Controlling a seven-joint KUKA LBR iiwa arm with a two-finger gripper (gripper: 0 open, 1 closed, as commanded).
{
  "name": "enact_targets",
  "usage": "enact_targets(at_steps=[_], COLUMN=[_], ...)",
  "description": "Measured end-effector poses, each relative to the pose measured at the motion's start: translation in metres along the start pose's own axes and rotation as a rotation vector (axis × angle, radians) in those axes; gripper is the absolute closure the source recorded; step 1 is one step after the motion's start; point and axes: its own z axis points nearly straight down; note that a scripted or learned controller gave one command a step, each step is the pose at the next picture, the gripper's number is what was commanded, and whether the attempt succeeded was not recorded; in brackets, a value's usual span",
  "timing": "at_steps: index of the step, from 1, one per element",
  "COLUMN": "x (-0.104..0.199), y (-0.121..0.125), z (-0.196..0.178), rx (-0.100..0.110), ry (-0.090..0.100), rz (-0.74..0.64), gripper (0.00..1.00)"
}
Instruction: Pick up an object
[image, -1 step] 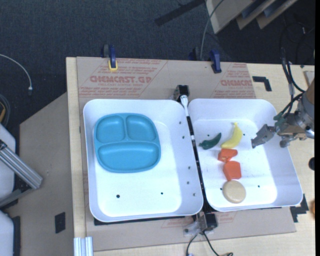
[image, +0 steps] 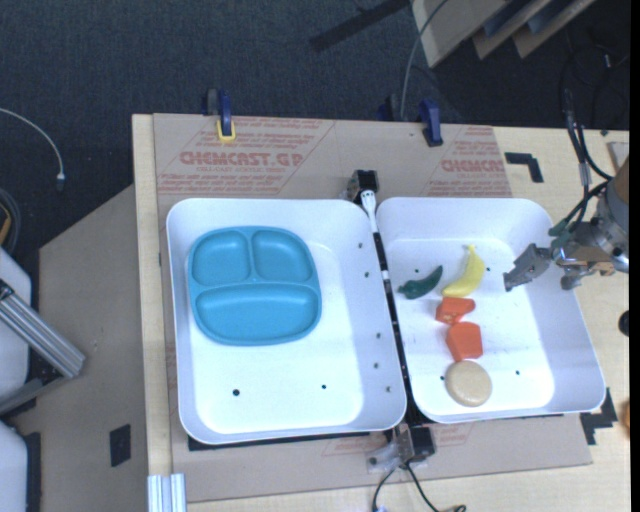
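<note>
The right bin (image: 560, 370) holds a yellow banana (image: 465, 272), a dark green pepper (image: 420, 283), a small red-orange block (image: 453, 309), a larger orange block (image: 464, 341) and a beige round piece (image: 468, 383). My gripper (image: 545, 275) hangs over the right bin's upper right part, to the right of the banana and apart from it. Its fingers are spread open with nothing between them.
A blue divided plate (image: 255, 285) lies in the left bin (image: 290, 400). The bins meet along a central ridge (image: 385, 300). Blue clamps (image: 430, 122) and cables sit at the bench's back edge. Bare white floor lies in the right bin's right half.
</note>
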Motion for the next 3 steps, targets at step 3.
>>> enact_targets(at_steps=[3], x=[0.009], y=[-0.008], z=[0.156], rx=[-0.006], ry=[0.006], rz=[0.000], gripper=[0.00])
